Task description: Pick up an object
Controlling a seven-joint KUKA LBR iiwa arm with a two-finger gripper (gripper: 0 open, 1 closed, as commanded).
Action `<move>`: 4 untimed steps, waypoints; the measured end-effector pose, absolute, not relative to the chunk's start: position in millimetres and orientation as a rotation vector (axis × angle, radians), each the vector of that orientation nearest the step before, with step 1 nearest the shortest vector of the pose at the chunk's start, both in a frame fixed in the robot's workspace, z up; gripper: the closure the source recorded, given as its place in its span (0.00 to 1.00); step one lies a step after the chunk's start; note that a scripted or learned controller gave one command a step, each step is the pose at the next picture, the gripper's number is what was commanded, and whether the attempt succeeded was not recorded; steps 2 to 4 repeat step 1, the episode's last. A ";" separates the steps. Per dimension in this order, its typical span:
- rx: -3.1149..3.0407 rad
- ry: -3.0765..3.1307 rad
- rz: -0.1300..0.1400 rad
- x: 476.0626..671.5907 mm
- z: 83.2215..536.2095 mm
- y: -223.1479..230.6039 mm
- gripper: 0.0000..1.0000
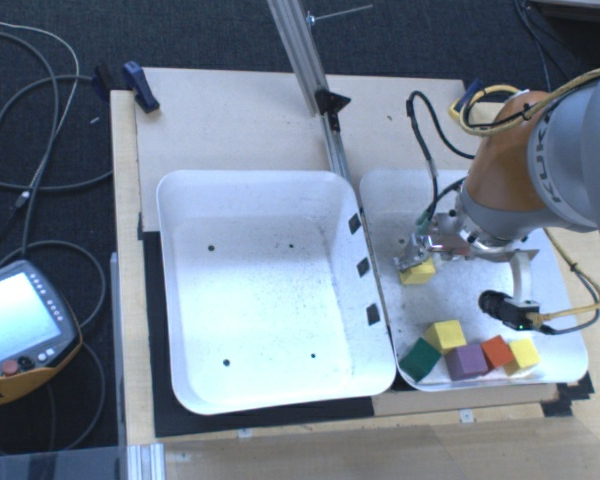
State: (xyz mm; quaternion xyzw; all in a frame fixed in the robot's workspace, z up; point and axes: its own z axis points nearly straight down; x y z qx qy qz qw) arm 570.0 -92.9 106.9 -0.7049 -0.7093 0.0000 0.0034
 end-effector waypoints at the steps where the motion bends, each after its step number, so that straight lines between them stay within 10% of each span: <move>1: -2.217 -2.236 -0.016 645.2 205.2 -25.0 1.00; 4: -2.217 -2.236 -0.016 645.2 205.2 -25.0 1.00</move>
